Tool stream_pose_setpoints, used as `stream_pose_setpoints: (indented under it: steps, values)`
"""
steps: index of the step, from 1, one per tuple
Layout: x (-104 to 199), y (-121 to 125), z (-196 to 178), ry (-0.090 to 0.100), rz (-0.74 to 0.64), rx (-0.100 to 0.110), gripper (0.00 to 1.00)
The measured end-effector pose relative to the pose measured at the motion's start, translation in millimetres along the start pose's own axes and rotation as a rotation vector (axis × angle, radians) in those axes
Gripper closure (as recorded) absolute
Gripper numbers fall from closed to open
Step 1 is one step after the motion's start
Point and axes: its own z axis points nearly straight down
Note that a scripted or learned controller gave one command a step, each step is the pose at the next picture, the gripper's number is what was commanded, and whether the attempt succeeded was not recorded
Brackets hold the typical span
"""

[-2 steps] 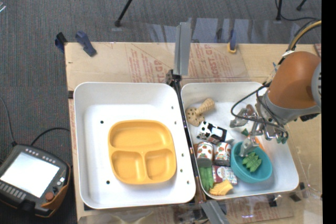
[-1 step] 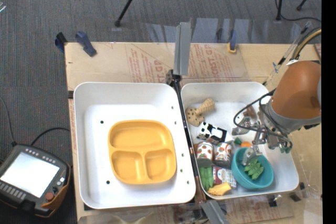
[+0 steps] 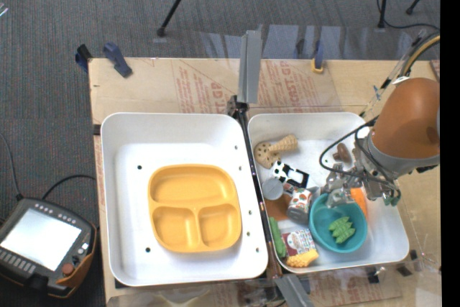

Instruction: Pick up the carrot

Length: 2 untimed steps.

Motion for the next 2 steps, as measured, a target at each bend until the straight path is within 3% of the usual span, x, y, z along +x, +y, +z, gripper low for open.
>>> stream_pose_setpoints:
  steps: [1, 2]
  values:
    - [0.9, -35.3, -123.5, -0.009, -0.129, 0.012, 1.00]
    - [3.6, -33.7, -115.8, 0.005, -0.129, 0.004, 0.00]
